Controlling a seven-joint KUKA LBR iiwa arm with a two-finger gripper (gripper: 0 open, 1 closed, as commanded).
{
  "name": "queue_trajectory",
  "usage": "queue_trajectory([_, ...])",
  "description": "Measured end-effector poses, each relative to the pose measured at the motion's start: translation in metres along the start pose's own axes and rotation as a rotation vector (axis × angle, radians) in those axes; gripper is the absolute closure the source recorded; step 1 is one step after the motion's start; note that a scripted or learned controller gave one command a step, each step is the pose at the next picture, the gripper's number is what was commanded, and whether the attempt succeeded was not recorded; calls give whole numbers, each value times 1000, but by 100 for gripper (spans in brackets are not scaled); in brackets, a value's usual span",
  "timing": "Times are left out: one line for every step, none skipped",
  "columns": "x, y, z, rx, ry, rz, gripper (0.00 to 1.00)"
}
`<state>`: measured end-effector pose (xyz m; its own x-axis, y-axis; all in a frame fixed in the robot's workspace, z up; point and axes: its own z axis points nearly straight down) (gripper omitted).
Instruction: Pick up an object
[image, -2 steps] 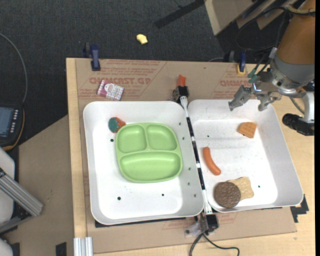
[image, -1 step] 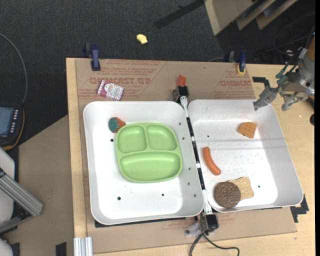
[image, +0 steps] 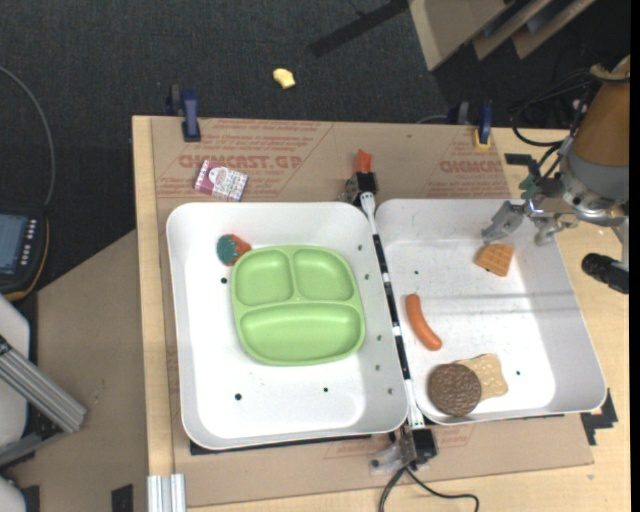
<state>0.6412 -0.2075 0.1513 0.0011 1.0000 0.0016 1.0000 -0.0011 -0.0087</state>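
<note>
Two white bins sit side by side. At the upper right of the frame, the gripper (image: 520, 222) hangs with fingers spread, just above an orange waffle piece (image: 494, 259) in the right bin (image: 560, 330). Lower down lie a sausage (image: 422, 321), a brown cookie (image: 455, 388) and a cracker (image: 489, 373). A green tray (image: 296, 304) fills the left bin (image: 200, 340).
</note>
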Motion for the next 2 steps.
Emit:
queue_trajectory([11, -5, 72, -1, 1, -2, 0])
queue_trajectory([11, -2, 56, -12, -2, -2, 100])
